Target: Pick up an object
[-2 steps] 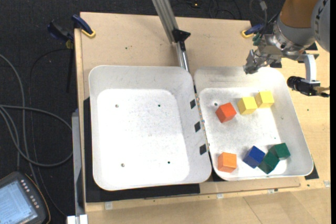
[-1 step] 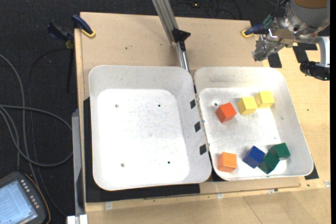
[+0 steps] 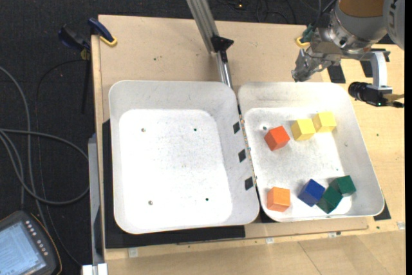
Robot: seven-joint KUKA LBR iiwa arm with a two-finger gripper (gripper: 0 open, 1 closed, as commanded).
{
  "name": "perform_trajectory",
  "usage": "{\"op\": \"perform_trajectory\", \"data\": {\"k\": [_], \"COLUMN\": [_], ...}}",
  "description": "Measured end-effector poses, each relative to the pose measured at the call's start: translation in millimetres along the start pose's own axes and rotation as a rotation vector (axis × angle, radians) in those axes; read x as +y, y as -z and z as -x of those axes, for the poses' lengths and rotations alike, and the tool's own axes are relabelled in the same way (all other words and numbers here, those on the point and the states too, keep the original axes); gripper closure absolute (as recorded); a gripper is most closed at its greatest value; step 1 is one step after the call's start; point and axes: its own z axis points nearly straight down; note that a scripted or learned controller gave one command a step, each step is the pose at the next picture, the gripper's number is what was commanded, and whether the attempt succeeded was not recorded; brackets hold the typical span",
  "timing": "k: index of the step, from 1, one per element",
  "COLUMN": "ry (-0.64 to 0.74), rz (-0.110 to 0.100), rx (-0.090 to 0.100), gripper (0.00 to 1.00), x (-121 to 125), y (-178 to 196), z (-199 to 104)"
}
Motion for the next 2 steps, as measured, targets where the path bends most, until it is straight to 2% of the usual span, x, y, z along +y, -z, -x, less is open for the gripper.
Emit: {"op": "perform_trajectory", "data": {"k": [2], "ry": [0.001], "rz": [0.000], "rx": [0.001], "gripper": [1.00], "x": [-50], "y": [3], "z": [-93]}}
